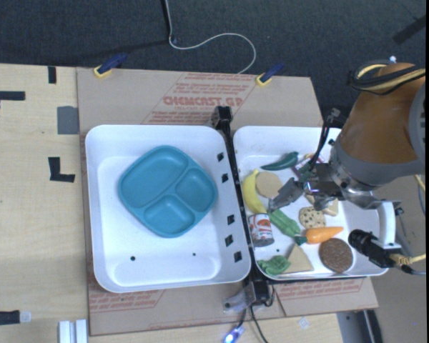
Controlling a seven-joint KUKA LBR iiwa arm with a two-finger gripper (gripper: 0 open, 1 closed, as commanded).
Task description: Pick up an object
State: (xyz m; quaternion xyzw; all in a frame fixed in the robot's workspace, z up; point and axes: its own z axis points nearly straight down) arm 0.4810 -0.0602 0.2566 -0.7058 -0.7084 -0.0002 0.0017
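Camera view: approach step, nothing picked yet as far as I can judge. The gripper [289, 194] sits low in the right bin [272, 140], over the pile of toy food. Fingers [281, 199] look spread apart, dark tips pointing left toward the divider; nothing visible between them, so no hold.

Candidates under and around the tips: yellow banana [251, 191] along the bin's left wall, a tan round piece [268, 184] just beside it, green vegetable [286, 223] just below the tips, small can [262, 229] near the divider. Further right: cookie [311, 216], carrot [322, 234], brown round patty [336, 254], tan wedge [299, 259], green leafy piece [274, 265] at the bottom edge, dark green pepper [280, 162] up top.

Left bin [100, 213] holds a blue divided plate [168, 190], well apart from the action.

Next move, my call: drop onto the tan piece or the green vegetable, close, lift. Clutter is tight, so a neighbour may get nudged or pinched along.

Arm pose: grey body with orange band [382, 120] comes in from the right, wrist angled down and left, hiding part of the right bin's far side.
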